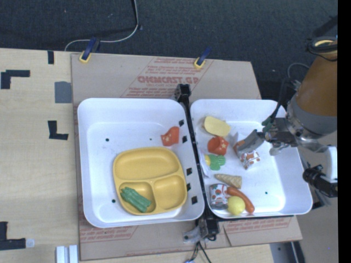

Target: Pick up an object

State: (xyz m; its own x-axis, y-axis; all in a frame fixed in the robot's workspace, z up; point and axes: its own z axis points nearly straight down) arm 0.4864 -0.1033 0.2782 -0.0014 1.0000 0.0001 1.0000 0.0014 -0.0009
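Gripper (253,144) sits low over the right bin (285,196), reaching in from the right rim; whether its fingers are apart or together cannot be told from this angle. Directly below it lies a small white carton with red print (250,159), touching or nearly touching the gripper tip. Left of that sit a red tomato (218,144) and green broccoli piece (216,161), with a yellow wedge (217,126) near the bin's far wall. Crowded along the near edge are a tan cracker (228,179), printed can (218,195), lemon (236,205) and orange carrot (242,198). Open floor remains in the right bin's near-right corner. Left bin (98,147) holds a yellow divided plate (156,169) bearing a green pickle (135,199); a red strawberry (171,136) rests near the central divider.
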